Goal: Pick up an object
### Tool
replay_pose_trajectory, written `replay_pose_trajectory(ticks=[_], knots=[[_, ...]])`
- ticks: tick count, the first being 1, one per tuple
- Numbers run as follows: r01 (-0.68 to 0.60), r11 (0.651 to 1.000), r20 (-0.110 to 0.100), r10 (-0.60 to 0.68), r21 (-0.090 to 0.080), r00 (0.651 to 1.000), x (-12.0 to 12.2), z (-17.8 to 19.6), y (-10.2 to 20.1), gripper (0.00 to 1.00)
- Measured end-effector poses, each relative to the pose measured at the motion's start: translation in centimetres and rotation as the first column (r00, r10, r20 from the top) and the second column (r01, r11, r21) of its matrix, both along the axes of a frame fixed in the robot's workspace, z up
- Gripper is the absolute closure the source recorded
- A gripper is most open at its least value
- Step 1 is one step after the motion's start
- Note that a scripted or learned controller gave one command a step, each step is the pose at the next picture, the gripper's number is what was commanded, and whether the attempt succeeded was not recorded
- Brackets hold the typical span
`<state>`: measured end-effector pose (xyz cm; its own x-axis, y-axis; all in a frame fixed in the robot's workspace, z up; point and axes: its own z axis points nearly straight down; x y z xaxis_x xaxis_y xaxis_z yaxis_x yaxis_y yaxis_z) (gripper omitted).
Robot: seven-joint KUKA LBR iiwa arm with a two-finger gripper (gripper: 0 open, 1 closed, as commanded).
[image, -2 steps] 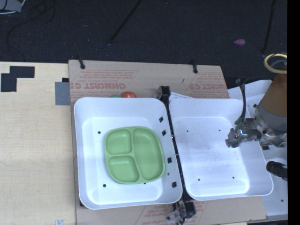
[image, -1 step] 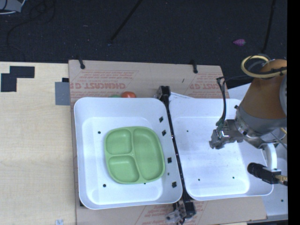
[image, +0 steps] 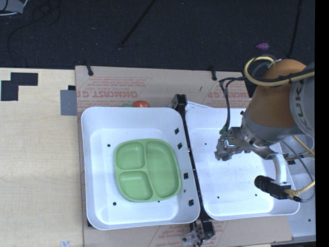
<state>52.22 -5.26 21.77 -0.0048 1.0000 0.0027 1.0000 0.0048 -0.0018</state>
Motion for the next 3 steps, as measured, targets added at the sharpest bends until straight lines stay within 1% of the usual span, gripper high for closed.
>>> replay_pose_trajectory(ticks=[1,2,3], knots=[[-0.001,1.000,-0.002,0.001,0.000,1.000,0.4,-0.3,6.0,1.00],[0.000,1.000,-0.003,0.000,-0.001,1.000,-0.5,-0.9,11.3,1.00],[0.001,1.000,-0.003,-0.001,-0.002,1.000,-0.5,-0.8,15.8,1.00]])
